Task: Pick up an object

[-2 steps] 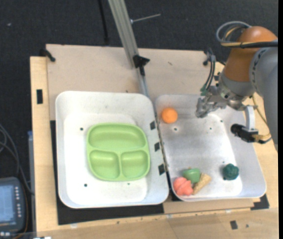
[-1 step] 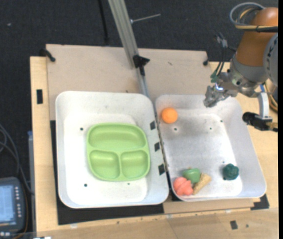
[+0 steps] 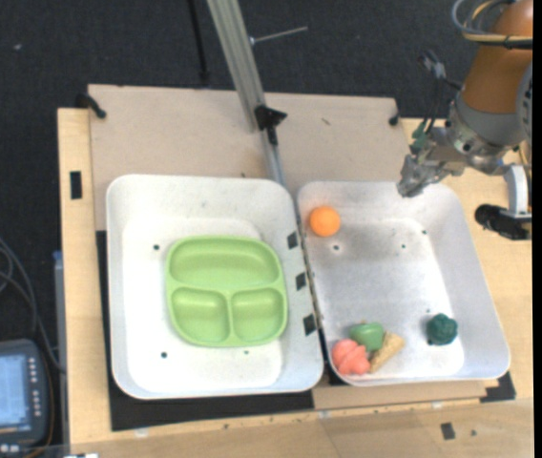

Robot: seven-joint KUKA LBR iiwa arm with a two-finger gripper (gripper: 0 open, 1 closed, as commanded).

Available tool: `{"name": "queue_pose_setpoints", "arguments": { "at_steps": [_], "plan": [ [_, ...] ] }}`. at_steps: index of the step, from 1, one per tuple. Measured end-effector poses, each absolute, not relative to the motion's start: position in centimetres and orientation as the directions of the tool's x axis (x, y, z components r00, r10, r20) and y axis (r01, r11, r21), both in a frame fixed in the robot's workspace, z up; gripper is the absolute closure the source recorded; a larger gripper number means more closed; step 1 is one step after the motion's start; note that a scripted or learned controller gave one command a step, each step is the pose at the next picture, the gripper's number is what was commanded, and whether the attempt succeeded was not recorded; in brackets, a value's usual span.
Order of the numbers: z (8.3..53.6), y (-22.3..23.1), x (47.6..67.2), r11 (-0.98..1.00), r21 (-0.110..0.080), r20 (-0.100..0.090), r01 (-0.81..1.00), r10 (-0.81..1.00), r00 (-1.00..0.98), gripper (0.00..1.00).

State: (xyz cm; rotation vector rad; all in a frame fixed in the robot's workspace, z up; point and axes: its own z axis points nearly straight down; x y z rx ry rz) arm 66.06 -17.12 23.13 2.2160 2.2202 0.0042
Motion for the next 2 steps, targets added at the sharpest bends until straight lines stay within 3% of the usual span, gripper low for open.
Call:
{"name": "queue_pose_setpoints", "arguments": {
  "at_steps": [2],
  "plan": [
    [25.2,-7.2,65.4,0.007,0.001,0.002,1.000,1.000,-0.007,1.00]
  ]
}}
